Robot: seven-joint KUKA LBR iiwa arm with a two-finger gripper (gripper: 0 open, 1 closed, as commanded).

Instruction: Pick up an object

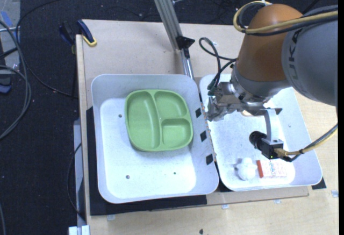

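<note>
- Nearest the camera, in the front corner of the right bin, a small flat box with red-and-white print lies on the bin floor.
- Just left of the box, touching or almost touching it, sits a small white lumpy thing, roughly round.
- Behind these two, a black fitting with a yellow cable hangs from the arm above the bin floor.
- Farther back, the gripper reaches down at the right bin's left edge, close to the wall shared with the left bin. Whether it is open or closed cannot be told from this angle, and nothing can be seen in its grasp.
- The box and the white lump lie well apart from the gripper.
- In the left bin, a green plate with three compartments rests flat in the rear half.
- The arm, grey with an orange band, looms over the rear of the right bin.
- Both bins stand side by side on the pale worktop.
</note>
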